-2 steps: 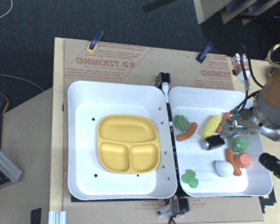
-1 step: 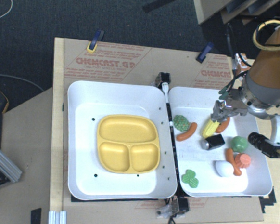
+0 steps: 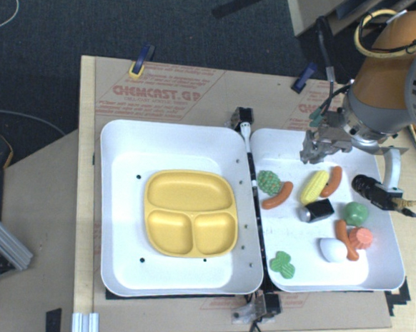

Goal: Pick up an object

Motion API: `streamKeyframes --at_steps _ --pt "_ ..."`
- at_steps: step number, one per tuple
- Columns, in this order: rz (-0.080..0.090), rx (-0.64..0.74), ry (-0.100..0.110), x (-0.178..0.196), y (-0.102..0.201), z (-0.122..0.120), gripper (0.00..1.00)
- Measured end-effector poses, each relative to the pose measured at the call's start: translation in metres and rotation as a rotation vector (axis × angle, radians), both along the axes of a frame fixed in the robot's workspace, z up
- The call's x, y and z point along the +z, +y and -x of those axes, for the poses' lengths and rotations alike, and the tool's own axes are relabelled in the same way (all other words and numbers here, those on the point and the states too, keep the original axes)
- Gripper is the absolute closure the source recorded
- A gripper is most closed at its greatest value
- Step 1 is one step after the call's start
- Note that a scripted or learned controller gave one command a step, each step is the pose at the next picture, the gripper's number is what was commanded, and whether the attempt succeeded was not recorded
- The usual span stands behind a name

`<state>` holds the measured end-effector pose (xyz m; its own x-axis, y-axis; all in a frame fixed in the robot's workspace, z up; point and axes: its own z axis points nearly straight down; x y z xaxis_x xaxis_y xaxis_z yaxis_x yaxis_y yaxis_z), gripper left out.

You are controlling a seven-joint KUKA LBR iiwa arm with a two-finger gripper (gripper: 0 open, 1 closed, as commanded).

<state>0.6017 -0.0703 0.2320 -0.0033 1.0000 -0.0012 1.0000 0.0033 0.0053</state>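
- The gripper [image 3: 316, 154] hangs over the far part of the right bin [image 3: 379, 272], its dark fingertips pointing down just beyond the toy corn cob [image 3: 314, 186].
- How the jaws stand I cannot tell: the finger ends merge into one dark cluster from this angle, and nothing is visibly caught between them.
- The corn cob lies tilted, with an orange sausage [image 3: 333, 180] just beside it on the right; both sit near the gripper's tips, though contact cannot be judged.
- A small black and silver cylinder [image 3: 315, 210] lies just on the near side of the corn.
- At the left edge of the right bin a green broccoli floret [image 3: 268, 181] rests touching a second orange sausage [image 3: 278, 194].
- Toward the right side of the bin sit a round green piece [image 3: 356, 212], a coral-pink piece [image 3: 362, 238] and an orange carrot-like piece [image 3: 345, 240], close together.
- A white egg [image 3: 331, 249] lies nearer still, touching the carrot-like piece.
- A leafy green piece [image 3: 282, 264] lies alone at the near left of the right bin.
- The left bin [image 3: 123, 155] holds a yellow divided plate [image 3: 190, 212] with three compartments, sitting at its middle.
- Both bins rest on a tan board [image 3: 91, 188] printed with red lettering.
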Motion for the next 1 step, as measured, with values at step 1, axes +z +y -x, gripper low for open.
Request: streamKeyframes --at_steps 1 --pt "0.001 -0.001 0.0 -0.0164 0.0124 -0.0413 1.0"
